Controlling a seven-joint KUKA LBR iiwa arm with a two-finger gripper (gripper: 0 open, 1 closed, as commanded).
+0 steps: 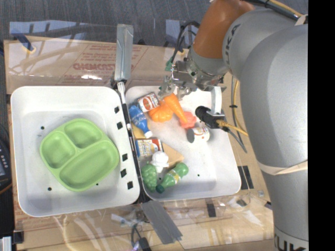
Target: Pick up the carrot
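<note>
The grey arm (267, 88) fills the right side of the view, its orange band (220, 20) above the wrist, and reaches down over the far end of the right bin (225, 166). The gripper (175, 88) hangs just above the carrot (172, 110), which lies in that bin's far half, an orange shape running from a thicker end near the bin's middle wall to a pinker tip pointing right. The gripper sits over the carrot's upper edge — whether it touches cannot be told, and its working end is too cluttered by wrist hardware and cables to read.

The left bin (31, 192) holds a green divided plate (78, 153) with three compartments, lying in the near-left part.

In the right bin, beside the carrot, a small jar with a red label (149, 102) and a blue bottle (138, 118) lie along the dividing wall. Nearer the camera are a bunch of green grapes (150, 175), a green vegetable toy (175, 175) and a flat tan piece (170, 153) partly covered by a white item (159, 159). A small dark-and-white object (199, 134) lies right of the carrot — its shape is hard to make out.
</note>
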